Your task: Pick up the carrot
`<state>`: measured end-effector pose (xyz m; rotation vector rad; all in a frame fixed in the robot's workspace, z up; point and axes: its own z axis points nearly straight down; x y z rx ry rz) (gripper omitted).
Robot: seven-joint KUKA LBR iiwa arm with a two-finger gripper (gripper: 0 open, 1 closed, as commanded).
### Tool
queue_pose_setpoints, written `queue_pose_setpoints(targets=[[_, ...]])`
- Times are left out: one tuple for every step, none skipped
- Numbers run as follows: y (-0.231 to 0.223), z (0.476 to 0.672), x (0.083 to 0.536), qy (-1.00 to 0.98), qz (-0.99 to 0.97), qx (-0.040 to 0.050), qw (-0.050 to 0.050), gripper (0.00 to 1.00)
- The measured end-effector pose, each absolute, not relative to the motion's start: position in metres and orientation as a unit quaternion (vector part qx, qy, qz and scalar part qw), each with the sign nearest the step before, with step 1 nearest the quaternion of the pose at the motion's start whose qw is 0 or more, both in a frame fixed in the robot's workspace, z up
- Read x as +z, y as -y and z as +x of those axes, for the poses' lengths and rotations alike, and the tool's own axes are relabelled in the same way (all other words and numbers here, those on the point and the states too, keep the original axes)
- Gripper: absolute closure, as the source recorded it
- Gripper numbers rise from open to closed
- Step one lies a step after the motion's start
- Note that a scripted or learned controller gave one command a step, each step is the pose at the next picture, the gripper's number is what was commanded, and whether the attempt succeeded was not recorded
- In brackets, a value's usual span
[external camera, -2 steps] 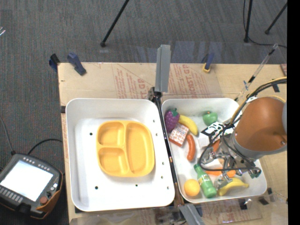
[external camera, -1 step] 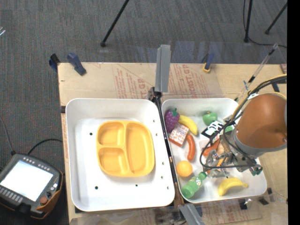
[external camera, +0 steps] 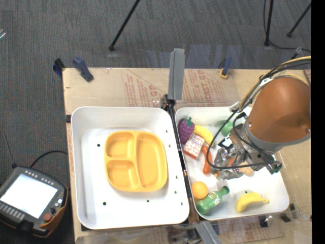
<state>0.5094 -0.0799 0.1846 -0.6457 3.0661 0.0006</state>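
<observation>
While the grey arm with its orange band reaches in from the right, its claw (external camera: 229, 162) hangs low over the right-hand white bin (external camera: 280, 187), just beside the carrot (external camera: 207, 159); whether the claw is released or clenched cannot be told, and nothing is visibly held. That carrot lies lengthwise near the bin's middle, beside a small red carton (external camera: 193, 147), with purple grapes (external camera: 185, 130) and a banana (external camera: 204, 134) behind it. An orange (external camera: 199, 190), a green bottle (external camera: 213, 199) and a second banana (external camera: 251, 201) lie along the near edge, and a yellow divided plate (external camera: 136, 161) sits in the left bin (external camera: 84, 177).
</observation>
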Motion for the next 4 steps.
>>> queue_pose_setpoints(targets=[[0.01, 0.51, 0.187, -0.997, -0.079, 0.001, 0.0, 1.0], [0.025, 0.537, 0.226, -0.997, -0.072, 0.0002, 0.003, 1.0], [0.127, 0.543, 0.387, -0.994, -0.108, -0.0028, 0.008, 1.0], [0.124, 0.543, 0.38, -0.994, -0.11, 0.0004, 0.002, 0.0]])
